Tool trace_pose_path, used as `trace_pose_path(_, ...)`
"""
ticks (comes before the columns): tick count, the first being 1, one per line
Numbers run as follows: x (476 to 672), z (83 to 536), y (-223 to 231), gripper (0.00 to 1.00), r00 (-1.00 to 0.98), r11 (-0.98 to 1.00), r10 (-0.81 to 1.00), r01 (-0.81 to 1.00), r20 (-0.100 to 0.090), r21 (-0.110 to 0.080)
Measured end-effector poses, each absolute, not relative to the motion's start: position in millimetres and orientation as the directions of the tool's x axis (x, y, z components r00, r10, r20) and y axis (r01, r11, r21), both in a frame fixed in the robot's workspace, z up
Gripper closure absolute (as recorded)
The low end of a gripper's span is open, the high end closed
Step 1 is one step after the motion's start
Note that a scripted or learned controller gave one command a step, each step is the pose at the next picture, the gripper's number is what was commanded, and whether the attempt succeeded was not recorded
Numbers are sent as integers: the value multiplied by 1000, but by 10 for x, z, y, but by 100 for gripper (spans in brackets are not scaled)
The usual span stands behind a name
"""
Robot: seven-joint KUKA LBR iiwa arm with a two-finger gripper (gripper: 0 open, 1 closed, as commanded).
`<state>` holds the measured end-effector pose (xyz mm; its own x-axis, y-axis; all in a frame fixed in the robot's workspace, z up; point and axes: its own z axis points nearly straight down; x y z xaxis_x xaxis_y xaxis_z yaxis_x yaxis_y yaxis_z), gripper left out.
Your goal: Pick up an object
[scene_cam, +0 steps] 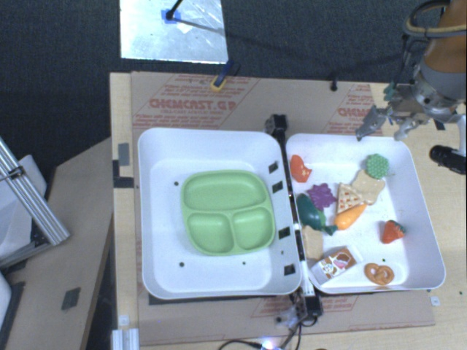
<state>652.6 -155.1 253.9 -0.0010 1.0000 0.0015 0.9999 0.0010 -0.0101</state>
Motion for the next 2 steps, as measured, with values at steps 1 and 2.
trace_pose_path(1,6546,2618,-1546,0,-3,3,1000,1000,-1,2)
trace_pose_path(2,6566,2134,-1642,0,-1,1,1000,1000,-1,-1)
